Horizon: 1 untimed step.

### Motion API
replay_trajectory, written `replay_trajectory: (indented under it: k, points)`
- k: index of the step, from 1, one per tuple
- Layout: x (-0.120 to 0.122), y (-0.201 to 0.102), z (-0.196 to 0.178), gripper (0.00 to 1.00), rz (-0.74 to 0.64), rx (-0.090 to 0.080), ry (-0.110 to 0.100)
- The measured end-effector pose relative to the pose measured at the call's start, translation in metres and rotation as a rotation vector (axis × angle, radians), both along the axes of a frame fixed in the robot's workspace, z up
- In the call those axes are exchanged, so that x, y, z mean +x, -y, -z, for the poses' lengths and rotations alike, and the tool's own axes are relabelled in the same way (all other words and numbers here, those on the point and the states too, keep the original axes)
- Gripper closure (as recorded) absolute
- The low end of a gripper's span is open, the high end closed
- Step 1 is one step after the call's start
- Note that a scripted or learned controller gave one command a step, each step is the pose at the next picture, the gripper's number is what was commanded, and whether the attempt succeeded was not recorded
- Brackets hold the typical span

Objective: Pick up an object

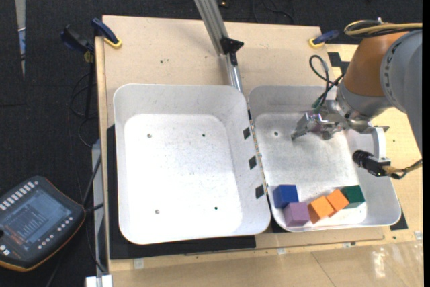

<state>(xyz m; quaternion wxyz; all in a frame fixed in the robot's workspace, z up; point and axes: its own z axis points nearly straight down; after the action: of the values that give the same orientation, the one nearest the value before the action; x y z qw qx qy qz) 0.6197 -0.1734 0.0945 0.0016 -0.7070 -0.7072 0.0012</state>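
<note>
The end effector hangs over the upper part of the right bin with nothing between its fingers, though whether they stand apart or together I cannot tell; the step in hand looks like the approach, with no object picked yet. The candidates lie together along that bin's near edge, well apart from the end effector: a blue block, a purple block, an orange block and a green block. The blocks are nearly cubic with no clear long axis, but their row runs left to right, rising slightly toward the green one, so the next move likely calls for travelling toward the near edge and descending squarely over one block, perhaps an end one.
</note>
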Motion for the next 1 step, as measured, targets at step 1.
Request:
replay_trajectory:
  k: [1]
  points:
    - [0.0017,0.0004,-0.0139,1.00,0.000,-0.001,0.007]
